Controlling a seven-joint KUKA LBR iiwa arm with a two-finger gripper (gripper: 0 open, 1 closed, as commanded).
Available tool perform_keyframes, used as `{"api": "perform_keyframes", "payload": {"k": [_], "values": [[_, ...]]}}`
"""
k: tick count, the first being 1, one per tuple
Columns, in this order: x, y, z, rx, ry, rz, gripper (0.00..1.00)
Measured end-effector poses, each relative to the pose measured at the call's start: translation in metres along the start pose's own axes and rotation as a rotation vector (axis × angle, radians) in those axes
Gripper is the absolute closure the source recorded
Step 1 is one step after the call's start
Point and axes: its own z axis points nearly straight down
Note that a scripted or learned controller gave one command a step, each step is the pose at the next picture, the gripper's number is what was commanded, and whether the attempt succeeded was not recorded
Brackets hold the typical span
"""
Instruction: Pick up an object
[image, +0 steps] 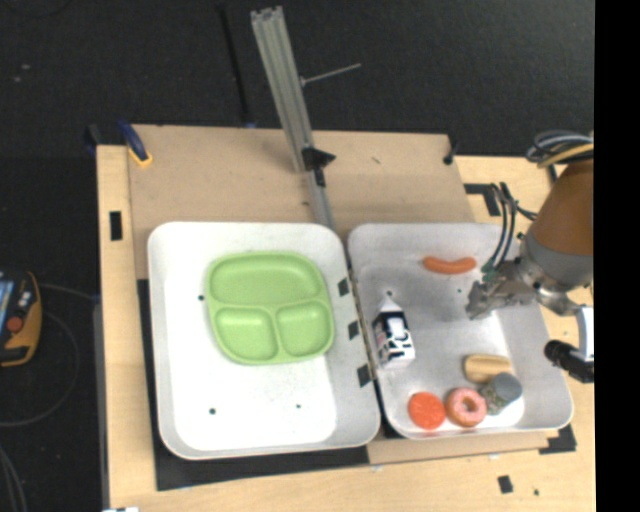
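The right bin (440, 245) holds an orange sausage-shaped piece (449, 265) near its back, a small black-and-white bottle (393, 333) at its left side, and a cluster at the front: a tan piece (485, 366), a grey piece (503, 389), a pink doughnut (465, 406) and an orange-red round piece (427, 411). My gripper (485, 297) hangs over the right half of this bin, right of the sausage and above the tan piece. I see nothing between its fingers.
The left bin (180, 400) carries a green three-compartment plate (268, 306). A metal post (290, 100) rises behind the bins. The arm's orange band (568, 210) stands at the right edge, with cables above it.
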Motion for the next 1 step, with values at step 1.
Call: {"api": "perform_keyframes", "payload": {"k": [1], "values": [[0.0007,0.0024,-0.0645,-0.002,0.0,-0.007,1.0]]}}
